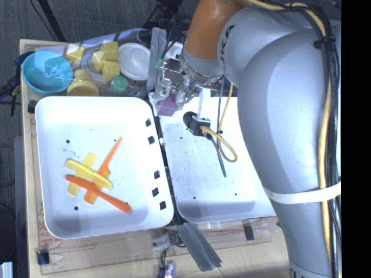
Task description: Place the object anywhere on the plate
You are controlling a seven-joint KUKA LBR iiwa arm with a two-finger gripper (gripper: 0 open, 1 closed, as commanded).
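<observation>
Over the far corner of the right bin, my gripper hangs with a small purple object at its tip; whether it truly sits between them I cannot tell. No plate is plainly visible to me; the left bin holds orange and yellow pieces. I should move slowly, keeping the object level, and confirm the plate's place before lowering.

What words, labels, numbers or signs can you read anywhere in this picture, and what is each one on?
None can be read.
The arm carries no legible marking.
The white bins, left and right, are plain.
The cups and tubs behind them show no readable label.
</observation>
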